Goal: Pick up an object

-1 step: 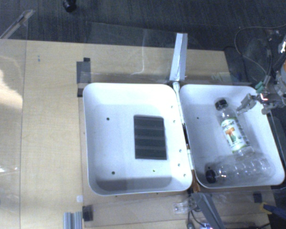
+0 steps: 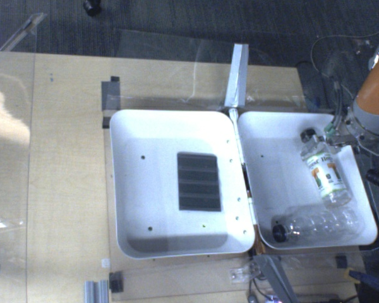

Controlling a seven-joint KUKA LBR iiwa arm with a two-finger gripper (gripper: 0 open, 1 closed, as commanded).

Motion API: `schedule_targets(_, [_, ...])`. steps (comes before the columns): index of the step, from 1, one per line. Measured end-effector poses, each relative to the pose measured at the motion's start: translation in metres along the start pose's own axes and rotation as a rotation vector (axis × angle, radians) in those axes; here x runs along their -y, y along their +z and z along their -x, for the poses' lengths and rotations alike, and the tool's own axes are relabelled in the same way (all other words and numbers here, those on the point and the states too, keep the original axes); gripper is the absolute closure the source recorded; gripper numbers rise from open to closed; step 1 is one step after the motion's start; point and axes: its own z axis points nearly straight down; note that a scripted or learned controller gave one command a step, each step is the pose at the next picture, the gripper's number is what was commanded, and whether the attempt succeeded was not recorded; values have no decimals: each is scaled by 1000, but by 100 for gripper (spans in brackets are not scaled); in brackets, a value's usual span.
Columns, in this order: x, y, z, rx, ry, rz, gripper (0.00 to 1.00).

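Note:
A small clear bottle (image 2: 325,175) with a white and orange label and a black cap lies in the right bin (image 2: 268,150), pointing up-left. A larger clear plastic bottle (image 2: 317,225) with a black cap lies along that bin's front wall. A dark ridged rectangular block (image 2: 199,181) rests flat in the middle of the left bin (image 2: 136,137). My gripper (image 2: 339,133) hangs over the right bin's far right corner, just beside the small bottle's upper end. The wrist hides its tips.
A metal bar (image 2: 238,74) stands behind the seam between the bins. Cables (image 2: 331,55) loop behind the right bin. A clear panel (image 2: 12,137) covers the bench at the left. Clamps and brackets (image 2: 265,279) sit below the bins' front edge.

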Motion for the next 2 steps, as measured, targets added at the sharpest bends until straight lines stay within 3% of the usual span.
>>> schedule_targets(1, [-14, -75, -19, 2, 90, 4, 0])
schedule_targets(2, [-26, 48, 3, 0, -79, 0, 0])
